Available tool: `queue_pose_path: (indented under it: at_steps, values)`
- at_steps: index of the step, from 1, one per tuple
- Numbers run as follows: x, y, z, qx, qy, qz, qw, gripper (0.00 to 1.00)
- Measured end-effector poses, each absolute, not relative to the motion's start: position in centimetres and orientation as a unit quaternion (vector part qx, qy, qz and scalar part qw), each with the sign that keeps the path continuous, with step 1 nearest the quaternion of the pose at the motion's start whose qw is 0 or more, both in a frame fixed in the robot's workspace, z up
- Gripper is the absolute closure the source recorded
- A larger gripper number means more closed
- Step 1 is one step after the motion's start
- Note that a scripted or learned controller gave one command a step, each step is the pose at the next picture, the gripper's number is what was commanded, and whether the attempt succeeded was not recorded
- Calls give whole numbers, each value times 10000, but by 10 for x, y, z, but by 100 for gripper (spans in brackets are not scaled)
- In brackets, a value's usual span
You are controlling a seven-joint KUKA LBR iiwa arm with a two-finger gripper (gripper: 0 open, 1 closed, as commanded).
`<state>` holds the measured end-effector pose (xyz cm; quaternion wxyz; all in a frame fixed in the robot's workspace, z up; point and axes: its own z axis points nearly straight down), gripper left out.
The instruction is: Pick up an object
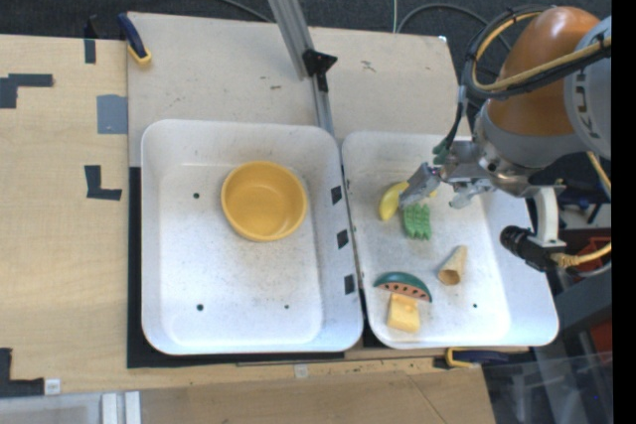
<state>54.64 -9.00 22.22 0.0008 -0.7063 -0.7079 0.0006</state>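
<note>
My gripper (440, 190) hangs over the upper part of the right bin (497, 313). Its two fingers stand apart, open, with nothing between them. Just below its left finger lie a small yellow banana (390, 202) and a green ridged piece (416, 220). Nearer the front of that bin are a tan ice-cream cone (452, 265), a watermelon slice (402, 285) and a yellow block (403, 314). A yellow bowl (263, 201) sits upright in the left bin (169, 303).
A slanted metal pole (288, 5) comes down to the bins' shared back edge. Cables loop over the dark floor behind the bench. The arm's orange band (542, 65) and grey wrist cover the right bin's back right corner.
</note>
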Motion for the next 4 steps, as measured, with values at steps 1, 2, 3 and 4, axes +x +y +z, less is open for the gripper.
queue_pose_path:
  at_steps: [1,2,3,4]
  values:
    - [546,-90,222,-7063,-7079,6,7,0]
    - [539,-93,160,-7069,-7073,29,31,0]
    - [527,-89,103,-7069,-7073,28,35,0]
    - [527,-89,89,-7068,-7075,8,1,0]
